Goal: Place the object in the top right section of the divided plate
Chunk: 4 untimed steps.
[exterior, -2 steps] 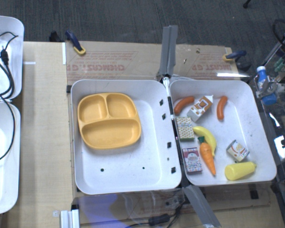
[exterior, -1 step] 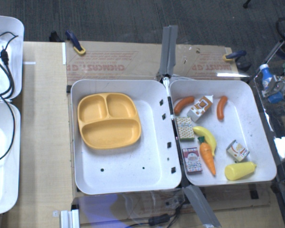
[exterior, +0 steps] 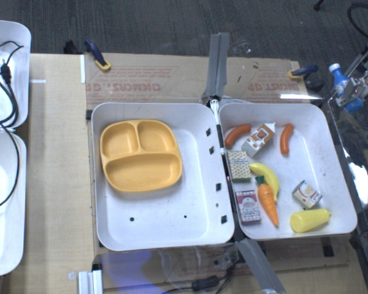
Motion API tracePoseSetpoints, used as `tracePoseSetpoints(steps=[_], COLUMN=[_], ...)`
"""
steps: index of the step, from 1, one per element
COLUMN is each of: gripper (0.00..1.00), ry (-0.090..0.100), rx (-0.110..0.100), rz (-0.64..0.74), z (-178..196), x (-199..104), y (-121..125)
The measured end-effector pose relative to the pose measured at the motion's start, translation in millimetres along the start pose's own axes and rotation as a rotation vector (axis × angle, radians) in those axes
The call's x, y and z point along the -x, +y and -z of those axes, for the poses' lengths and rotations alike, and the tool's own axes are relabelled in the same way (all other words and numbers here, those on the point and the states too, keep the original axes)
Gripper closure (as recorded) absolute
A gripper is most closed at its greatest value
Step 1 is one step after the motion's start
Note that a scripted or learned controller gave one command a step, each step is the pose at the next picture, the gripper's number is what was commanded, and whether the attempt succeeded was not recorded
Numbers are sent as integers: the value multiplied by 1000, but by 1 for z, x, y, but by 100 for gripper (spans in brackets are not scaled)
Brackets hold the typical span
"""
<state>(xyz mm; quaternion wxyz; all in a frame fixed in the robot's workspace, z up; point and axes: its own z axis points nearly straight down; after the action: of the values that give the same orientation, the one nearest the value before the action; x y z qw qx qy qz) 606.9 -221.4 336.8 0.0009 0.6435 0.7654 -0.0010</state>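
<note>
Can't tell the gripper's state from this shot, so no open/closed call from me.

All the loose stuff sits in the right bin (exterior: 331,139). Two sausages up top: one (exterior: 237,135) by the divider wall, the other (exterior: 286,138) further right, with a small white carton (exterior: 258,139) between them. Below that carton is a greenish box (exterior: 238,165), and just beside it a banana (exterior: 267,177) whose lower end touches a carrot (exterior: 268,204). A red-and-white box (exterior: 248,206) lies flat, left of the carrot. Over to the right there's another little carton (exterior: 306,195), tilted, and a yellow bottle (exterior: 310,220) on its side near the front wall. The labels are all too small to read.

The plate (exterior: 141,155) is in the left bin (exterior: 165,225), toward its back left. It's orange-yellow, with two small sections along the top and one big one below. No idea which item is "the object".

On the desk behind the bins lies cardboard (exterior: 153,75) with red print, upside down. I can't make it out properly.
</note>
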Motion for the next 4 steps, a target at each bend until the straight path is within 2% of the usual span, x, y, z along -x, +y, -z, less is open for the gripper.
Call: tracePoseSetpoints(steps=[2, 3, 4], gripper=[100, 100, 100], ry=[0, 1, 0], rx=[1, -1, 1], rz=[8, -50, -44], z=[32, 47, 71], x=[3, 10, 9], y=[13, 52, 52])
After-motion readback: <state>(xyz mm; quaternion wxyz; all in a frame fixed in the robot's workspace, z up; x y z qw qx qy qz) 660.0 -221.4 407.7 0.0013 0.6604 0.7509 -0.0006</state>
